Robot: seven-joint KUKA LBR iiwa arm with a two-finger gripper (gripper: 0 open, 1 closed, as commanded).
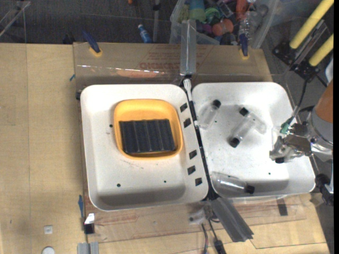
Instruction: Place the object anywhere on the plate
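Note:
A yellow plate (123, 111) lies in the left bin (98, 157), and a black ribbed slab (147, 135) covers its middle. Several clear plastic tubes with black caps lie in the right bin (265, 97): one at the back left (208, 114), one near the centre (241, 128), and one along the front wall (231, 182). My gripper (279, 152) is low over the right bin's right side, a short way right of the centre tube. I see nothing held in it.
A row of black tabs (189, 139) runs along the divider between the bins. A clear tub of coloured toys (222, 7) stands behind the bench. Yellow foam tubes (315, 20) lean at the back right. Bare wooden bench (37, 142) lies left of the bins.

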